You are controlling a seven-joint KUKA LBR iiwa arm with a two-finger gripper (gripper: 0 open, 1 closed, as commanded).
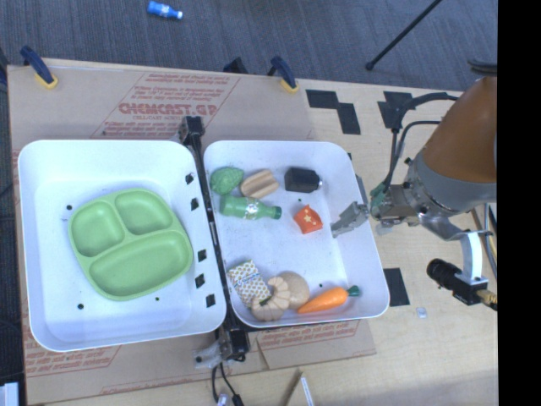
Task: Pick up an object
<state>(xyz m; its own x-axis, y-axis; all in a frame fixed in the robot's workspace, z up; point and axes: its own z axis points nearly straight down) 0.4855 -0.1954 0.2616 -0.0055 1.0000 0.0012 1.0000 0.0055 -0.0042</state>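
Note:
The right bin (338, 265) holds several small items: a green leafy piece (226, 179), a tan bread roll (259, 183), a black block (302, 178), a green bottle (249, 209), a small red-orange carton (308, 219), a patterned pouch (245, 280), a beige pastry (281, 294) and an orange carrot (325, 299). My gripper (349, 218) hangs over the bin's right rim, to the right of the carton, with nothing seen between its fingers.
The left bin (42, 176) carries a green divided plate (131, 242). The orange-banded arm (461, 146) fills the right side of the bench. Black clips (193, 128) join the bins along the middle. A blue object (164, 10) lies on the floor beyond the bench.

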